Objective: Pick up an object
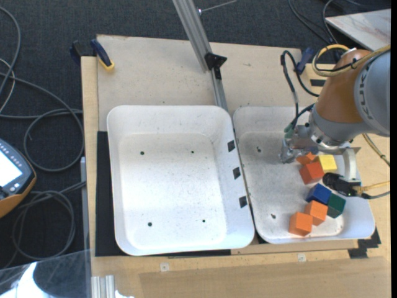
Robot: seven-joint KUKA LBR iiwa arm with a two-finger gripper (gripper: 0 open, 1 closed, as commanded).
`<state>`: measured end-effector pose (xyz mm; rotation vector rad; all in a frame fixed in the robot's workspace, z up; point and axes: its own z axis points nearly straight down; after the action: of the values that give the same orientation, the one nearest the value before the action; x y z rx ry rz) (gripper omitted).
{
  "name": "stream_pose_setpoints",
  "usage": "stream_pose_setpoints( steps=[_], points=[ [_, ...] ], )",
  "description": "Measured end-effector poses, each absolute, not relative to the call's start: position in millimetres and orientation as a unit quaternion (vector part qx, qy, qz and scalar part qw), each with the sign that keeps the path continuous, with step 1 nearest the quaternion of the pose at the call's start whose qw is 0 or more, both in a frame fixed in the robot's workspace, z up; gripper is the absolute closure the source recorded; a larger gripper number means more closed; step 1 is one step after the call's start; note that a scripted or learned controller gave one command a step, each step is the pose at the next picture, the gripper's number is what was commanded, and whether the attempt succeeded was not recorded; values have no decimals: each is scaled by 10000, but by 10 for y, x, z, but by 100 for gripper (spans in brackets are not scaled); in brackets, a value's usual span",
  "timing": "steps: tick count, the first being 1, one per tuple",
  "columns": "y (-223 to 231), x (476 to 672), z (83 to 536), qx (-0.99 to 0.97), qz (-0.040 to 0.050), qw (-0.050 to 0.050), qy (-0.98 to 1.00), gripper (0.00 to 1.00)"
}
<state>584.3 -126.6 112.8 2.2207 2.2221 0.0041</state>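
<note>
- The things to pick from are small blocks, and they all sit in the right bin [267,166], bunched on the side nearest the arm.
- Closest to the gripper [290,151] is an orange block [309,169]. It lies just beside the gripper, a little toward the front of the bench and toward the arm's side — so I think the next move is a short slide that way and then down.
- That orange block looks tipped, with one corner pointing up. It is about as wide as it is long, so it has no long side to line up with.
- A yellow block [327,163] touches it on the arm's side.
- Further to the front sit a blue block [321,193] and a green block [335,204], right next to each other.
- Two more orange blocks sit by the front rim: one [317,211] touching the blue one, and one [301,223] just in front of it.
- The gripper hangs low over the bin floor with nothing between its tips — I cannot tell if it is wide or pinched.
- The grey arm [356,98] comes in from the right, partly over the blocks.
- The left bin [124,129] lies well away from the gripper.
</note>
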Motion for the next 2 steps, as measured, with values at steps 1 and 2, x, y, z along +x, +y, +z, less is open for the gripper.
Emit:
stream_pose_setpoints(
  steps=[1,2],
  points=[
    [-1177,5903,1618,7062,23,25,7080,100],
    [-1220,6007,2127,7065,22,31,7077,100]
  ],
)
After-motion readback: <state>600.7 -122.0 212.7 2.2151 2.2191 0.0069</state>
